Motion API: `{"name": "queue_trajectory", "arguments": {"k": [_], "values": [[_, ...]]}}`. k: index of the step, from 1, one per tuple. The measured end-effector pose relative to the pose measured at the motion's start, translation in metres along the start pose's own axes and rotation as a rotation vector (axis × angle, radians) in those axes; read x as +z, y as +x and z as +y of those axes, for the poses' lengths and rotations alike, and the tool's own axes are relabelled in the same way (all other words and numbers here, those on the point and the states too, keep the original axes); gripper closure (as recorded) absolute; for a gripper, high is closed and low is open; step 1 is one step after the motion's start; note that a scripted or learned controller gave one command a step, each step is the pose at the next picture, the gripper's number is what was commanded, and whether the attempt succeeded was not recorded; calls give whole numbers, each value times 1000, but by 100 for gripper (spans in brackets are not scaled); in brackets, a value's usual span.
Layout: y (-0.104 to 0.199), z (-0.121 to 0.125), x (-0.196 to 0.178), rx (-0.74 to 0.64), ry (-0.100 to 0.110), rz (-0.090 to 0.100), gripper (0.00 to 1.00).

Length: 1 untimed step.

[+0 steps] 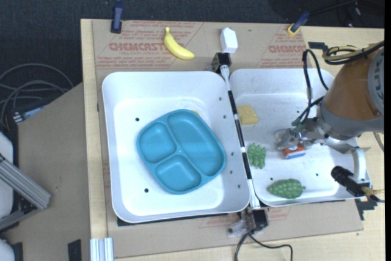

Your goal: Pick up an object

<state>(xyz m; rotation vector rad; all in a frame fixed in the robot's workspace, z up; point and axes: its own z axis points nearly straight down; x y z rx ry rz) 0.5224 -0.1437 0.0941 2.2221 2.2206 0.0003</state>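
reaching into the right bin, the gripper hides a small red object; grip state unclear.

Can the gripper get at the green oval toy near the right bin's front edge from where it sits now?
Probably yes. The green oval toy lies alone on the right bin floor, just below the gripper, nothing over it; the near wall may crowd the approach.

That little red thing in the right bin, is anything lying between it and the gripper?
Nothing visible does. The gripper is low in the right bin, right at the small red object. The green grape bunch lies off to its left, the leafy green piece below it, and the yellow piece farther up.
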Motion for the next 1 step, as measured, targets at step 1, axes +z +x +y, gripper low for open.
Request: {"name": "queue_trajectory", "arguments": {"k": [1], "values": [[74,15,-91,-2,-1,1,100]]}}
